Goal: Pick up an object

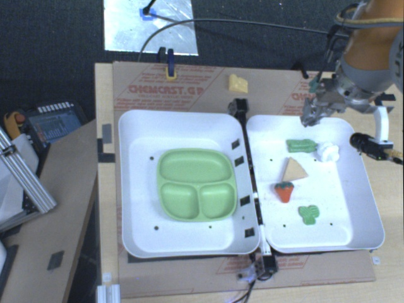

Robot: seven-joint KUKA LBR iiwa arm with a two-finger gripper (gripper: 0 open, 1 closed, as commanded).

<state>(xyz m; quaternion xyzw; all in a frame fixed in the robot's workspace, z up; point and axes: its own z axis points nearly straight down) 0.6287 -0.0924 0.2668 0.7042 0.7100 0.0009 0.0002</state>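
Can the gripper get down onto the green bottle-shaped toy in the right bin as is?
Probably yes. The gripper hangs just above the green toy, nothing lies between, and the white piece beside it leaves its top free.

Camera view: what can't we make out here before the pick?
- Claw: small and blurred over the far rim of the right bin; finger state unreadable.
- Arm: cut off by the top and right edges.
- White object: blends into the white bin floor, shape unclear.
- Green piece beside it: too small to identify.
- Yellow item on the board beyond the bins: too small to identify.
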